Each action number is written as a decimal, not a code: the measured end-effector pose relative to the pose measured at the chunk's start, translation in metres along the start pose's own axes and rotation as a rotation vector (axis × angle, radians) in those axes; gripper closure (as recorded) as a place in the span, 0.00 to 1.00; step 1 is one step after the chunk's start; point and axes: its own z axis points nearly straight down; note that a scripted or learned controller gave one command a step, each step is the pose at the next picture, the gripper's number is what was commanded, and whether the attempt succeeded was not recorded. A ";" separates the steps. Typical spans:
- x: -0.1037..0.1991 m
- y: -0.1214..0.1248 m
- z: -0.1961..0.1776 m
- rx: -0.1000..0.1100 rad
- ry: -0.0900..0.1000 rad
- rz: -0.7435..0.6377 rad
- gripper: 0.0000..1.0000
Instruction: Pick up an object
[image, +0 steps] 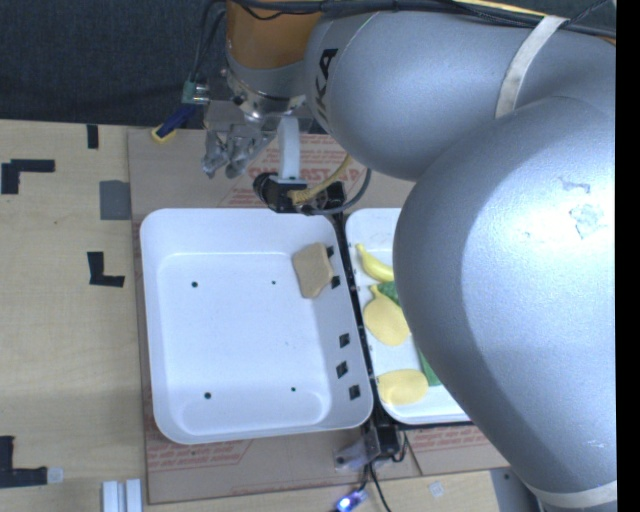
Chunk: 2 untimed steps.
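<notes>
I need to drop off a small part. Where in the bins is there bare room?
The left bin floor is bare from its left wall to the tan block near its right wall. The right bin is crowded: yellow pieces with green between them, under the arm.

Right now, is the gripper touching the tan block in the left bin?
Apart. The camera view shows the gripper above the bench beyond the left bin, with bare space before the tan block.

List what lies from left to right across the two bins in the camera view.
Left bin → tan block by its right wall → right bin with a banana and yellow pieces → the grey arm covering that bin's right part.
</notes>
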 end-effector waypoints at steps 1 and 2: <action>0.008 -0.002 -0.050 0.011 -0.003 0.000 1.00; 0.011 0.000 -0.105 0.009 -0.002 -0.001 1.00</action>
